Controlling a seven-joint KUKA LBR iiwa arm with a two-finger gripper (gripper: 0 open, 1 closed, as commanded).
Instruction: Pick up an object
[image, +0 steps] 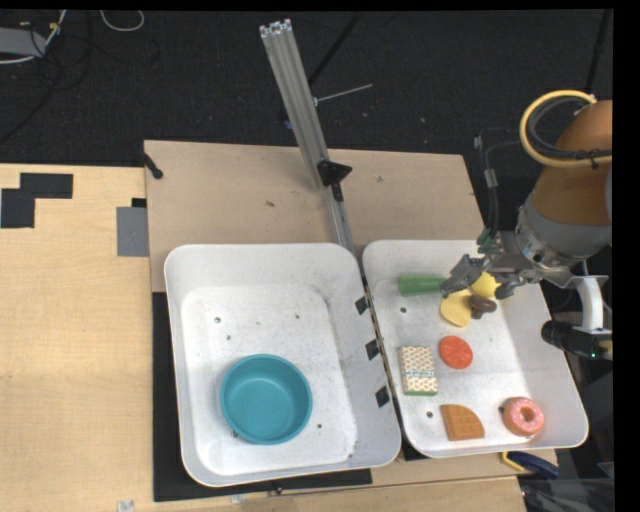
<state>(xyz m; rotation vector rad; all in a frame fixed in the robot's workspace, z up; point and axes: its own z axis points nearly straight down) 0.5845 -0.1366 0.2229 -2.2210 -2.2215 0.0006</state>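
Note:
My gripper (478, 288) hangs low over the upper part of the right bin (560, 400), reaching in from the right. Right beneath it lies a yellow object (456, 311), partly covered by the gripper. A green piece (420, 285) lies just to its left. Below them are a red round object (456, 353), a patterned block (418, 369), an orange wedge (462, 423) and a pink donut (523, 416).
The left bin (200, 300) holds a blue bowl (265, 398) near its front. A slanted metal rail (300, 100) rises behind the bins. The arm's orange band (585, 125) and grey wrist stand above the right bin's far right corner.

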